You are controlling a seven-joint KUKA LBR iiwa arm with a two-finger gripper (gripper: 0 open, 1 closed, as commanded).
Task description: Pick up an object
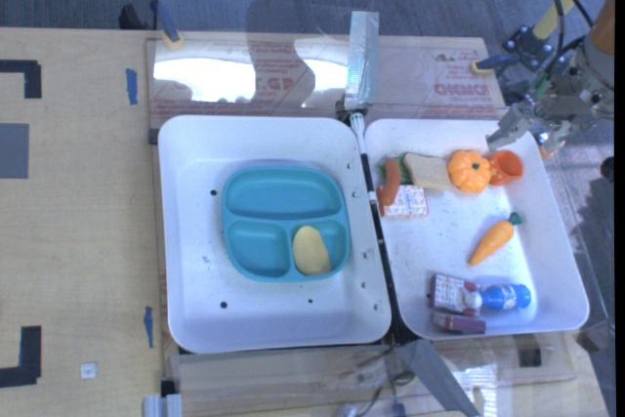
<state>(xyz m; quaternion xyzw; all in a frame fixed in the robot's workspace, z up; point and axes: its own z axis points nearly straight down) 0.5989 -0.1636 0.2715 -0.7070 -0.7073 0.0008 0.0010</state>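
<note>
Lying in the right bin point(557, 239), a smooth white shallow tub with rounded corners, are several small toy foods. At its far edge sits a round, glossy orange pumpkin point(470, 171) with a small green stem. Touching the pumpkin on the side away from the left bin is a flatter red-orange piece point(506, 166). On the pumpkin's other side lies a pale, slab-like bread slice point(426, 170), then a slim red-and-green piece point(392, 179) and a small printed white packet point(408, 202) just nearer than the bread. Nearer than the pumpkin, mid-bin, lies a tapered orange carrot point(490, 241) with a green tip, tilted. Nearer still, by the bin's front edge, a blue-and-white bottle point(502, 297) lies on its side, touching a maroon printed box point(450, 292) and a dark red bar point(459, 323).

Beyond the pumpkin, over the bin's far right corner, hangs the gripper point(522, 124), grey metal amid cables; I cannot tell how far apart its fingers stand, and nothing shows between them.

Left of the pumpkin, the left bin point(186, 239) holds a matte teal tray point(283, 197) with compartments; a smooth yellow oval lemon point(311, 251) rests in one.
</note>
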